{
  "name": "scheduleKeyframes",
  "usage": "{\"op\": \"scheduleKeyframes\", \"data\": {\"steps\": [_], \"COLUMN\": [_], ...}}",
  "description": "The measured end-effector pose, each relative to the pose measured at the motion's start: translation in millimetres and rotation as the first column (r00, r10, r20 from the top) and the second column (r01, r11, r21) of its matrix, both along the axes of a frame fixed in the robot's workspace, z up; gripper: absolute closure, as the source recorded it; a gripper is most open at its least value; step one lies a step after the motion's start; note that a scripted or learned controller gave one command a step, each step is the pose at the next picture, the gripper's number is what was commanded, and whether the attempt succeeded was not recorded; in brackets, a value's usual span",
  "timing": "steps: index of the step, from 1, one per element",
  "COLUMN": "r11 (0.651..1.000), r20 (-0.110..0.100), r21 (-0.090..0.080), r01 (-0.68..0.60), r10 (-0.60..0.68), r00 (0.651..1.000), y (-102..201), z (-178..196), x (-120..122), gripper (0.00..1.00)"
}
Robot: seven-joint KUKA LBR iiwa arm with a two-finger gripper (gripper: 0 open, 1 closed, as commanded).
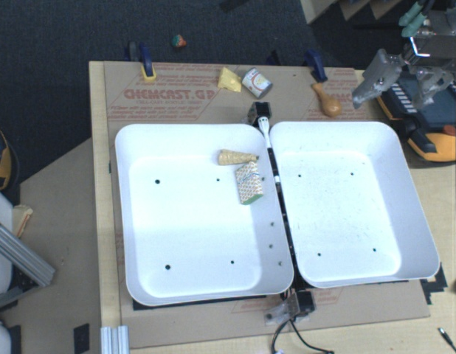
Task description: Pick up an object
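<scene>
The patterned packet (249, 182), at two o'clock in the left bin (139, 227), is judged light and crushable; its flat sides should be pinched. The gripper's (375, 80) state cannot be told.

Two white bins (139, 220) are seen on a tan board (184, 93) printed with red lettering. In the left bin, a beige cone (236, 157) and a green-and-white patterned packet (249, 182) are shown. Beyond, a yellow piece (229, 80) and blue clamps (146, 59) are pictured.

Vantage: my single fixed camera sits above the bench.
Facing: I look down, slanted, on two shallow white bins (132, 198).
</scene>
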State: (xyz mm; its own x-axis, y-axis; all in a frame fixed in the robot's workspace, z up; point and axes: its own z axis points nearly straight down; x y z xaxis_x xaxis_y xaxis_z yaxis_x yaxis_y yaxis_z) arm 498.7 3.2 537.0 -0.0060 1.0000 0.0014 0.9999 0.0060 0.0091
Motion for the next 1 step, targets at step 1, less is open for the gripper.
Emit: {"op": "scheduleKeyframes", "data": {"steps": [1], "r11": [1.000], "r20": [-0.010], "r21": [0.001], "r01": [-0.006], "r10": [0.006], "r00": [1.000], "y": [91.1], "z": [-1.4], "x": [-20.7], "gripper": [0.00]}}
